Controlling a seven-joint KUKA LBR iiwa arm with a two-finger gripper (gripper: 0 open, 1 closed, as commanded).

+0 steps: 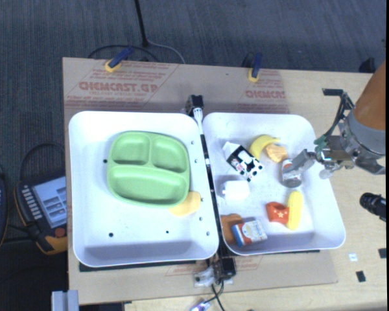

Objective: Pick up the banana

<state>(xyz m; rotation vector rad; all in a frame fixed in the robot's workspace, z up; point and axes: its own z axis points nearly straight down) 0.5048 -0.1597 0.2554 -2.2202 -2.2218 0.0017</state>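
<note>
My gripper [306, 159] hung over the right side of the right bin [324, 235], reaching in from the bench's [84, 76] right edge. From this slanted view I could not tell whether it was released or clenched, and I saw nothing clearly held in it. The banana [264, 142], as best I could judge, was the curved yellow piece to my gripper's left and a little farther up the view, near the bin's far wall, with a small orange item [277, 153] touching its near side. A silver can [290, 174] stood just beside my gripper, slightly down and to the left of it, though whether they touched was not clear. Farther left of the gripper lay a black-and-white patterned object [244, 161], and below that a small white object [236, 189]. Toward the near side of the bin from my gripper, a straight yellow item [295, 210] lay touching a red item [277, 214], and farther left along the near wall sat an orange box [246, 230]. Well away to the gripper's left, in the left bin [91, 238], a green divided plate [149, 168] lay flat, with another yellow curved piece [187, 203] resting against its near right corner.
</note>
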